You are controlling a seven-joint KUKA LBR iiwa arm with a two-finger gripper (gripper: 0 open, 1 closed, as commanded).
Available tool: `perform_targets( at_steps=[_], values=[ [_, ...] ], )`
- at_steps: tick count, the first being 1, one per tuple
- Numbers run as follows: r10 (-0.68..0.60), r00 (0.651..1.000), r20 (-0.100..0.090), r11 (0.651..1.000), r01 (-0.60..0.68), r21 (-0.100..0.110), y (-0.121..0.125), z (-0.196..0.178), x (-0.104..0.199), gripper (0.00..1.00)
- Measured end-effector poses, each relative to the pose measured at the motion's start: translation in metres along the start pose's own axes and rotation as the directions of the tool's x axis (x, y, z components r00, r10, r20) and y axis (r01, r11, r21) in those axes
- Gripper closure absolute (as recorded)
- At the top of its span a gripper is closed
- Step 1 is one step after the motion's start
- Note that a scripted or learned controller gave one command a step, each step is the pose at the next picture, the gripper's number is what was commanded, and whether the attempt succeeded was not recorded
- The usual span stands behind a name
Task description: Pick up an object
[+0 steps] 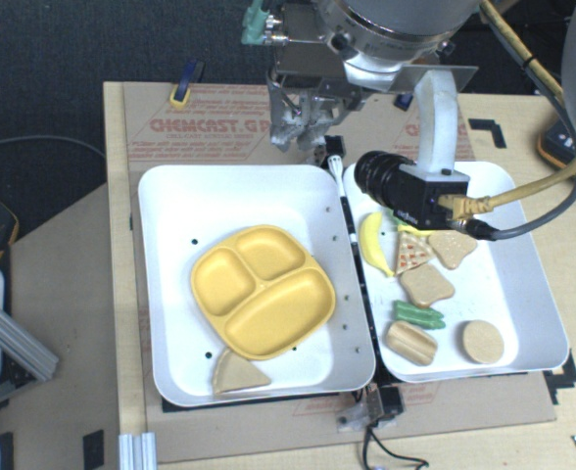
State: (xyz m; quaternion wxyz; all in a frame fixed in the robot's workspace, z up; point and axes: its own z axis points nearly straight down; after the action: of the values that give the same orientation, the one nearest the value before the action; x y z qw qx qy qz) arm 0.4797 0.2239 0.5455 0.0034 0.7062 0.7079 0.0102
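Glossy yellow three-compartment tray point(263, 290) in left bin point(161, 262); metal gripper point(303, 125) above, grip state unclear.

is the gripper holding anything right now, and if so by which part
Nothing is held. The gripper hangs over the back rim of the left bin, with no object between its fingers; the food pieces lie in the bins.

Bright even light, soft shadows (slightly grainy).
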Motion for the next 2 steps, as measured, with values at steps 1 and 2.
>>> perform_targets(
  at_steps=[1,2],
  values=[
    [0.008,1.0,0.015,1.0,-0.008,0.029,0.011,0.107,-0.039,1.0],
    [0.008,1.0,0.017,0.999,-0.009,0.037,0.003,0.278,-0.091,1.0]
  ],
)
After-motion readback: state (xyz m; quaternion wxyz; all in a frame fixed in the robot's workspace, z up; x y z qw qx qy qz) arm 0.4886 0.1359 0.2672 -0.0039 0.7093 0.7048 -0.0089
